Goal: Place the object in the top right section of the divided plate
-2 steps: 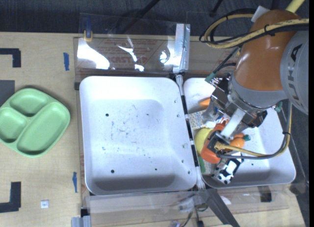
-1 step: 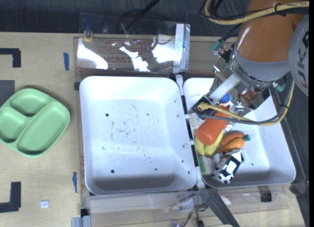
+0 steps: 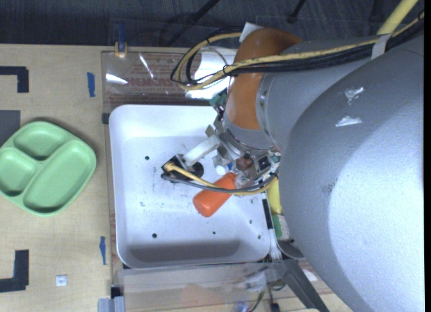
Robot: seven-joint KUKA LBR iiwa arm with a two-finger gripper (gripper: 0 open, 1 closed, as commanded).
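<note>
An orange carrot-shaped object (image 3: 213, 199) lies tilted on the floor of the white bin (image 3: 145, 129), right of its middle. My gripper (image 3: 227, 172) hangs low over the bin, right at the object's upper right end, under the orange band of the wrist. The wrist hides whether the object sits between the fingers. The green divided plate (image 3: 91, 160) rests on the wooden bench to the left of the bin, well away from the gripper, with nothing in its three sections.
The grey arm (image 3: 350, 169) covers the right half of the view and the bin's right side. A yellow-green thing (image 3: 274, 204) shows along the bin's right wall. A clear plastic sheet (image 3: 145, 75) lies behind the bin.
</note>
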